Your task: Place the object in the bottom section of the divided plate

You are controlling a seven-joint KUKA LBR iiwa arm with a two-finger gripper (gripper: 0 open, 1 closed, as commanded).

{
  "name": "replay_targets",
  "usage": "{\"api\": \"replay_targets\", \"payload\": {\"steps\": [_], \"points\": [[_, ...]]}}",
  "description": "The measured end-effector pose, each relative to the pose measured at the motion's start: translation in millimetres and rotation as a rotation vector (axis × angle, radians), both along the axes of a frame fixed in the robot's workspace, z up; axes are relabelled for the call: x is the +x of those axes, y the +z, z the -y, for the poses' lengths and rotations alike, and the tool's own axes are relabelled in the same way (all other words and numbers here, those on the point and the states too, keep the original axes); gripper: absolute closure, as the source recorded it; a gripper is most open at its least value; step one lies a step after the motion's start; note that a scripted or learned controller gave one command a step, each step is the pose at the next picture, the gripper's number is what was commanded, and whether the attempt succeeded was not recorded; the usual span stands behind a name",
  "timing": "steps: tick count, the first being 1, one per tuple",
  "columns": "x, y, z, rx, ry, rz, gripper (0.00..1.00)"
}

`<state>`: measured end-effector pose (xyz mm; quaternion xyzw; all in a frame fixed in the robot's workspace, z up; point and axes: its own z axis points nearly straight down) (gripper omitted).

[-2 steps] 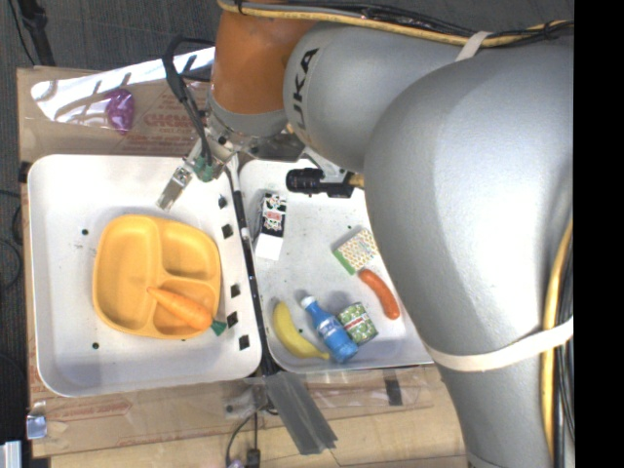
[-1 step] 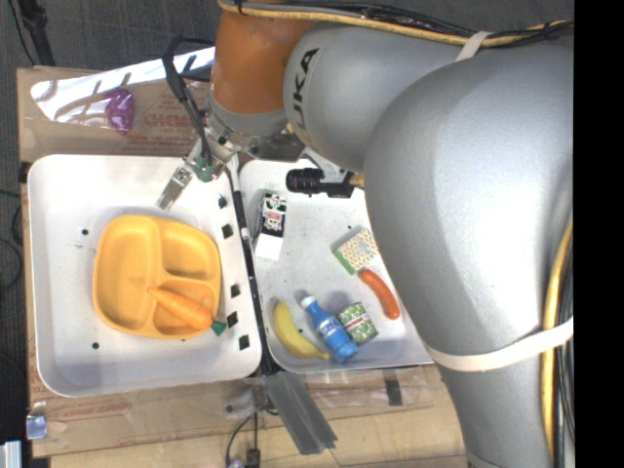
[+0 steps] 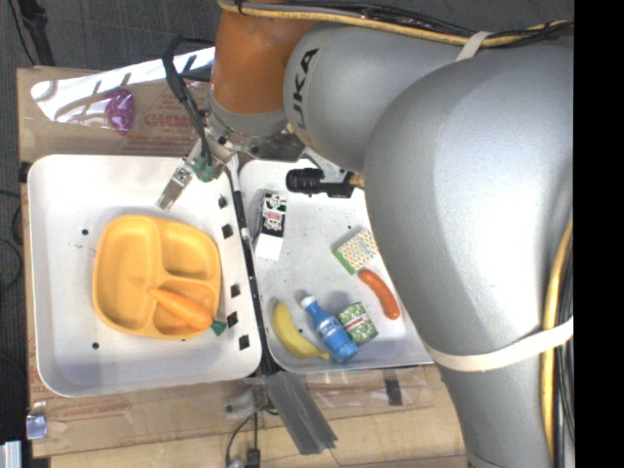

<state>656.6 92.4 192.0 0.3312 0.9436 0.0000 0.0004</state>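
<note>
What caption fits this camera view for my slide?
Carrot lies in the yellow divided plate in the left bin; the gripper hovers above the plate's upper edge.

The bench point(image 3: 117, 412) bears two white bins point(image 3: 58, 359); cardboard beneath.

Two white bins: left bin point(image 3: 58, 359), right bin point(image 3: 312, 222). One yellow divided plate point(image 3: 127, 261), left bin. One carrot point(image 3: 183, 308) on plate, lower section. Right bin: one banana point(image 3: 288, 334), one blue bottle point(image 3: 327, 328), one hot dog point(image 3: 380, 293), one black-and-white carton point(image 3: 273, 213), one green box point(image 3: 358, 323), one patterned packet point(image 3: 356, 250). One purple object point(image 3: 120, 110), upper left of frame.
</note>
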Motion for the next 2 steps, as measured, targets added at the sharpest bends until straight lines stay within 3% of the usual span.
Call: {"api": "replay_targets", "payload": {"steps": [2], "points": [[0.0, 0.0, 0.0, 0.0, 0.0, 0.0, 0.0]]}}
